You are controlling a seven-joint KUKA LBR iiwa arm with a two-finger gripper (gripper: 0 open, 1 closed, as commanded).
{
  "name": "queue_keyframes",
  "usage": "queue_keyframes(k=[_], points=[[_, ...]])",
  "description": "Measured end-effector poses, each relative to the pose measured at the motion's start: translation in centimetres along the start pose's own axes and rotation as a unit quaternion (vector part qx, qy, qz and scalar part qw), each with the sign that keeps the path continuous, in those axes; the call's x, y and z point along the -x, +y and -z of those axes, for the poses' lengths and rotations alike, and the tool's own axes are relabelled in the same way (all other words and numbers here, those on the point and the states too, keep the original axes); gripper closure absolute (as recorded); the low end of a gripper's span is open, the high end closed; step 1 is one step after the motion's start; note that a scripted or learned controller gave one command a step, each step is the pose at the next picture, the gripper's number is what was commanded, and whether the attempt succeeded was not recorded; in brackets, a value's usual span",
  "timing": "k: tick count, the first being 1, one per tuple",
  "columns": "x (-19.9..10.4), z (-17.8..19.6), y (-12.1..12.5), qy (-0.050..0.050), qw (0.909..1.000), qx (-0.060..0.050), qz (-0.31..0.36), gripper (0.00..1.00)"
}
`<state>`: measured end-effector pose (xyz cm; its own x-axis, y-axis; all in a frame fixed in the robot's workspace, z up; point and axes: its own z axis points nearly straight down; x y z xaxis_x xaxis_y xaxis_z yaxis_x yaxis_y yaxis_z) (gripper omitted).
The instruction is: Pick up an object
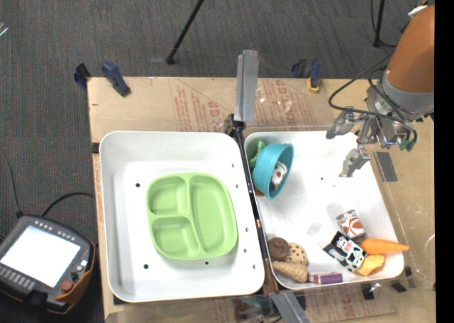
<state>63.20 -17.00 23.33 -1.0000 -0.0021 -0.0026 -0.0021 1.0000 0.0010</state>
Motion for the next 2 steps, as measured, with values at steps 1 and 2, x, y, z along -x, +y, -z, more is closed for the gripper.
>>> queue_keyframes(k=[1,2], points=[[0.9,-14.3,5.9,0.008,0.9999,0.002,0.014,0.0],[-4.2,-14.6,-0.1,0.001,0.9998,-0.001,0.018,0.0]])
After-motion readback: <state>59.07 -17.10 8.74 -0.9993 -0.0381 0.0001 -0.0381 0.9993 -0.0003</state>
